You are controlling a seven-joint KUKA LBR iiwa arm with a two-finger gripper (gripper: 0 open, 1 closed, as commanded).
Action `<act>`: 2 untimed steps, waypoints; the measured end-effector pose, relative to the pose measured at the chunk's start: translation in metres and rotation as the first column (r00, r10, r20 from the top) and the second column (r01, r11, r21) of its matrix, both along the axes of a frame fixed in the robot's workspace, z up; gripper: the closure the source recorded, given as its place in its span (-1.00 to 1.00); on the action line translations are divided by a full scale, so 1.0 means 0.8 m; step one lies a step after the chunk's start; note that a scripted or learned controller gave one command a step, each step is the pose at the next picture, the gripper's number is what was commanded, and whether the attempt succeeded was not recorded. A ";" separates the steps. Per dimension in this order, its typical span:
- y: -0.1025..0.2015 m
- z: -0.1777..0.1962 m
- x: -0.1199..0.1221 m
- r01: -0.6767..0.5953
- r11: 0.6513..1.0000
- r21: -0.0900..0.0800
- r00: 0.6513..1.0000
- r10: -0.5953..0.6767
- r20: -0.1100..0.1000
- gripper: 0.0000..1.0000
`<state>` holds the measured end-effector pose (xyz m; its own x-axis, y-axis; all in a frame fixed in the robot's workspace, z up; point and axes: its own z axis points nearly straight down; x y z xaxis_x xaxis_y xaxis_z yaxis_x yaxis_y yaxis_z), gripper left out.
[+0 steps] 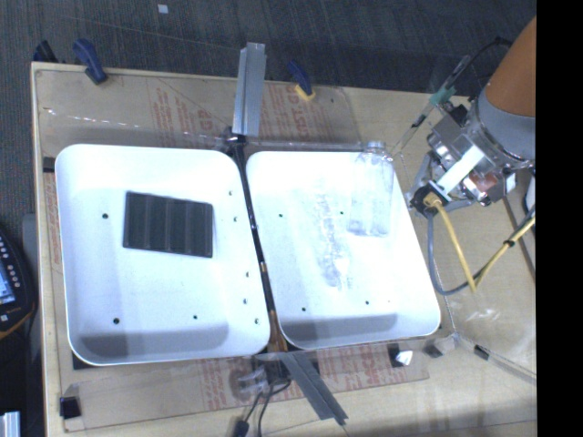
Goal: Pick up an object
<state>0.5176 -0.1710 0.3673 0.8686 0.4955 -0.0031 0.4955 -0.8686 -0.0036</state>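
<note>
A black ribbed rectangular pad [168, 225] lies flat in the left bin [82, 317], towards its back left. In the right bin [410, 312] a clear plastic container [370, 198] rests near the back right corner. A crinkled clear film [332, 248] lies beside it near the middle. My gripper [453, 148] hangs outside the right bin, above the bench past the bin's back right corner. It is tilted, and nothing shows in it.
A metal bar [250, 89] rises behind the seam between the bins. Blue clamps [91, 62] hold the bench's back edge. A yellow cable [460, 253] and grey hoses loop over the bench to the right of the right bin.
</note>
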 end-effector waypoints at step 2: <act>0.082 0.035 0.084 0.305 0.952 -0.002 0.952 -0.305 0.006 1.00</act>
<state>0.5847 -0.1058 0.3956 0.9784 0.2069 0.0013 0.2069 -0.9784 0.0008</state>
